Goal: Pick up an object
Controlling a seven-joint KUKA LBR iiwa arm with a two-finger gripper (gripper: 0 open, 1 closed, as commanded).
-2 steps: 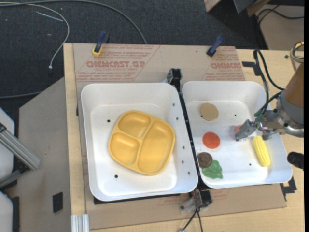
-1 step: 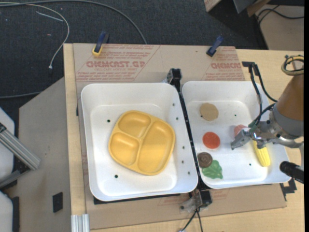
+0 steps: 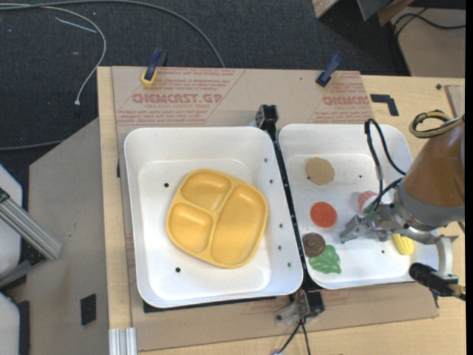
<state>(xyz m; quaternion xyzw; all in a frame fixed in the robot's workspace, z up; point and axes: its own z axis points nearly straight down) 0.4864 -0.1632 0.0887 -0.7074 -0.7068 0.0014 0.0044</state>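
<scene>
My arm point(image 3: 436, 176) comes in from 3 o'clock, orange band up top, grey wrist below, bent down over the right bin point(image 3: 295, 143) and tilted toward 9 o'clock. My gripper point(image 3: 356, 230) sits low over the bin floor near its middle-right; can't tell if it's open or closed, and I see nothing gripped. Black cable point(image 3: 375, 150) loops from the arm toward 12 o'clock over the bin. Objects in the right bin: tan round piece point(image 3: 320, 171) at 12 o'clock of the bin's middle, orange-red disc point(image 3: 323, 214) just at 9 o'clock of my gripper, apart from it, brown round piece point(image 3: 313, 242) at 7 o'clock of the disc, green leafy toy point(image 3: 325, 260) touching the brown one at its 5 o'clock side, near the bin's front wall. A pinkish item point(image 3: 366, 198) peeks out just at 12 o'clock of my gripper, partly hidden. Yellow item point(image 3: 402, 243) at 4 o'clock of the gripper, partly under the wrist. Left bin point(image 3: 137, 150) holds a yellow divided plate point(image 3: 216, 217), three compartments, lying flat around the centre. Both bins rest on a cardboard-covered tabletop point(image 3: 185, 95), blue clamps point(image 3: 153, 66) at its 12 o'clock edge.
</scene>
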